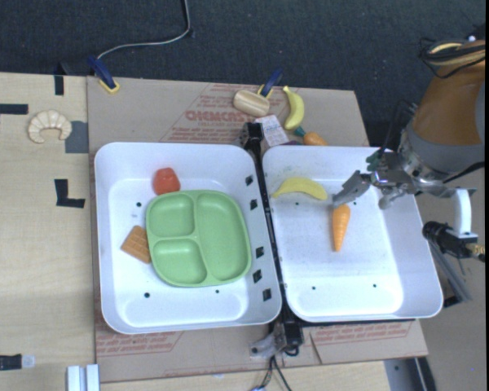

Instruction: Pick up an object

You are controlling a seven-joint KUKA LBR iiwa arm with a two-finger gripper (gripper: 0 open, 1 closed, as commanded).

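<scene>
- Grey arm with its orange band reaches in from the right, wrist angled down and left over the right bin (407,300).
- The pincer (348,192) sits low above the bin floor, and it's too dark and blurry to tell how far open it is; nothing visible between the fingers.
- Orange carrot (340,227) lies just under the tip, yellow banana (301,188) beside it to the left.
- Left bin (122,300) has a green divided plate (200,237), a red piece (166,181) and an orange wedge (136,243).
- Croissant (50,125) lies off on the tabletop (33,259).
</scene>
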